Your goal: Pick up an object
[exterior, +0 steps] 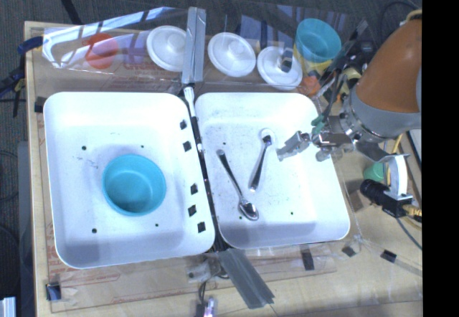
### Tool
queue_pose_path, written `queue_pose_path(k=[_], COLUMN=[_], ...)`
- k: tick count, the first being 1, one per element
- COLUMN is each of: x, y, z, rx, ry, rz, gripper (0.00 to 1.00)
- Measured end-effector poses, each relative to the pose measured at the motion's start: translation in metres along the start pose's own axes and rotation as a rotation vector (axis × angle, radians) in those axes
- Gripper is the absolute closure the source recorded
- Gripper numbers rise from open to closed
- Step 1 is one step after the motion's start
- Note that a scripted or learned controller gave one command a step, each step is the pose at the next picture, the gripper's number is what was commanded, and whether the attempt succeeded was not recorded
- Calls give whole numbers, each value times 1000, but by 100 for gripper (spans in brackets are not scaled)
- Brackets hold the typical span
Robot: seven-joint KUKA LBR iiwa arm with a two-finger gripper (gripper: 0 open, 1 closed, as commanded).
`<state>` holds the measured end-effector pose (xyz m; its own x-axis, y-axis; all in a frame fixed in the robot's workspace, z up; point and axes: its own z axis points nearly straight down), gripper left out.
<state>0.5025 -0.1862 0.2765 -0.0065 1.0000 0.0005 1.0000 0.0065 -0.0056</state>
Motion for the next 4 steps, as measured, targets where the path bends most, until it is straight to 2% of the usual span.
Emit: queue_pose_path(k=[1, 2, 3, 4], x=[-20, -13, 30, 34], y=[30, 70, 53, 42], z=[6, 54, 43, 24], rx=[-3, -1, 2, -2], ry=[-1, 0, 1, 0], rz=[149, 299, 356, 392], gripper=[0, 0, 0, 0])
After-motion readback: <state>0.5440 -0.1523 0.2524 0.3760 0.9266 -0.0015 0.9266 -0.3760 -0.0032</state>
